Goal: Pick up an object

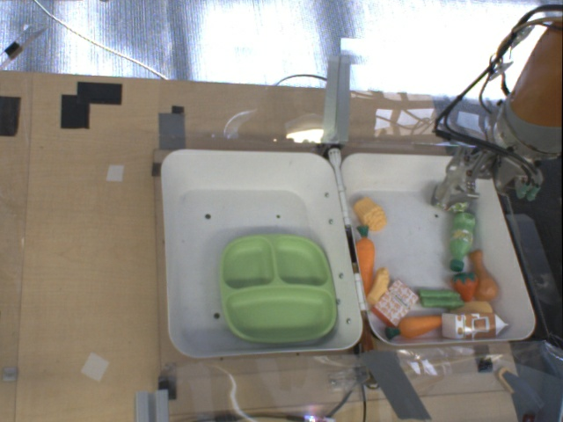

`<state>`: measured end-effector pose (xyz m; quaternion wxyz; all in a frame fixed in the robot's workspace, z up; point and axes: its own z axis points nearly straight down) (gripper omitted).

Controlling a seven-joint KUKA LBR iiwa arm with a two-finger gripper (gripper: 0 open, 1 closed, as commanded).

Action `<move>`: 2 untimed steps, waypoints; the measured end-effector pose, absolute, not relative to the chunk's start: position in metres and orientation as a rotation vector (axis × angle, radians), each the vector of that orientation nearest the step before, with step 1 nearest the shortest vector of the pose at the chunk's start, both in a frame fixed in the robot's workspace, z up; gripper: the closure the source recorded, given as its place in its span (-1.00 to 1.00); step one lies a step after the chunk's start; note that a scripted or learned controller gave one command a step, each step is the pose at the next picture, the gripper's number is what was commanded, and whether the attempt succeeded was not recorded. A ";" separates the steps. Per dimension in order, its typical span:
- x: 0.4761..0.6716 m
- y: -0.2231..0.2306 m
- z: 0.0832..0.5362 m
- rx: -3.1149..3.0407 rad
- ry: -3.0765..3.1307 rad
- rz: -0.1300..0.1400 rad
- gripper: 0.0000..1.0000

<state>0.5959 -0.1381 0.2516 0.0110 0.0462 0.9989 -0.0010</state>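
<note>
My gripper (455, 193) hangs over the upper right part of the right bin (413, 192), at the end of the grey arm with the orange band. Just below it lies a green bottle-shaped toy (462, 238), its top end right at the gripper's tip; whether they touch is unclear. Other toys lie in the same bin: a corn cob (370, 214), a carrot (365, 258), a red and white checked box (398, 300), a green cucumber (440, 298), an orange carrot (419, 326), a white bottle (475, 325) and a brown drumstick (483, 281).
The left bin (202, 200) holds a green divided plate (277, 287). A metal post (336, 104) stands behind the seam between the bins. Black cables (479, 86) loop off the arm at the upper right.
</note>
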 end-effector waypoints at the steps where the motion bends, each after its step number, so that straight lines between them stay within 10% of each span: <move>1: 0.488 -0.097 0.207 0.178 3.132 0.001 1.00; 2: 0.492 -0.088 0.159 0.274 3.125 0.002 1.00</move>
